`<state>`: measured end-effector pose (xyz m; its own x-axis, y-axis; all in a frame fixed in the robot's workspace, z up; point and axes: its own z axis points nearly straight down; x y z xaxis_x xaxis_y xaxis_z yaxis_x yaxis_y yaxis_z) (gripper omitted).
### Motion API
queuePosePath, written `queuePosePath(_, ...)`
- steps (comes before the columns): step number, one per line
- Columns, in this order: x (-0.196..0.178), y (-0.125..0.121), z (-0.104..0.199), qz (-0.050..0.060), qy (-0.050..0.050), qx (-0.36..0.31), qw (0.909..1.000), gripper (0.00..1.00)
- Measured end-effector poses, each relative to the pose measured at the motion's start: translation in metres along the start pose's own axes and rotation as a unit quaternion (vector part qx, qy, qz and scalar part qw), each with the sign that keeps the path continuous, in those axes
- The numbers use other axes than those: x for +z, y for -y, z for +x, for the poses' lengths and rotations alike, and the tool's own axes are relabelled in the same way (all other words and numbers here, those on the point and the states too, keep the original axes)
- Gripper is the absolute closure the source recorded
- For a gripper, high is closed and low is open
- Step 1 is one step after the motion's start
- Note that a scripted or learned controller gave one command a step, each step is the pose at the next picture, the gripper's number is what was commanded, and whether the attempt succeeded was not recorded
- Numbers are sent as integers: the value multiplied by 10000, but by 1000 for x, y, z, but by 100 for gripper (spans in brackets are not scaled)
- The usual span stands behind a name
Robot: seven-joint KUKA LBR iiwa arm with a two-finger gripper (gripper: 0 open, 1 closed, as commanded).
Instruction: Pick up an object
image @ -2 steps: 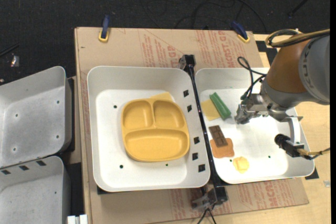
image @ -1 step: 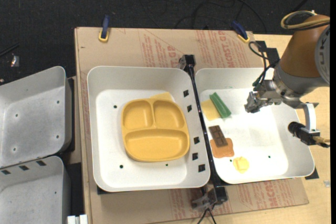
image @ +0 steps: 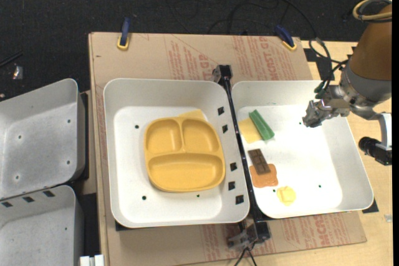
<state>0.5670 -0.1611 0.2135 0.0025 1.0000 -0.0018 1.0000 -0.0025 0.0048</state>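
Observation:
In the right bin (image: 349, 196) lie a green bar (image: 262, 124) on a pale yellow block (image: 249, 131), a brown bar (image: 259, 162) on an orange piece (image: 264, 175), and a small yellow piece (image: 286, 195), all near the bin's left side. My gripper (image: 313, 117) hangs over the upper right part of this bin, well to the right of the green bar. Nothing shows between its fingers. The arm comes in from the right edge.
The left bin (image: 121, 134) holds a yellow divided tray (image: 184, 155). A black divider (image: 234, 134) runs between the bins. White lids (image: 37, 134) lie at far left. Clamps (image: 124, 34) hold the cardboard base at the back.

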Motion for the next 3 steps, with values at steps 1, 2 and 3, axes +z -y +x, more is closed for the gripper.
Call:
queuePosePath(1, -50, -2, 0, -6, 1, -25, 10000, 100)
queuePosePath(2, -38, -1, 53, 28, -18, -48, 10000, 100)
queuePosePath(3, -41, -15, 103, 14, -14, -53, 10000, 100)
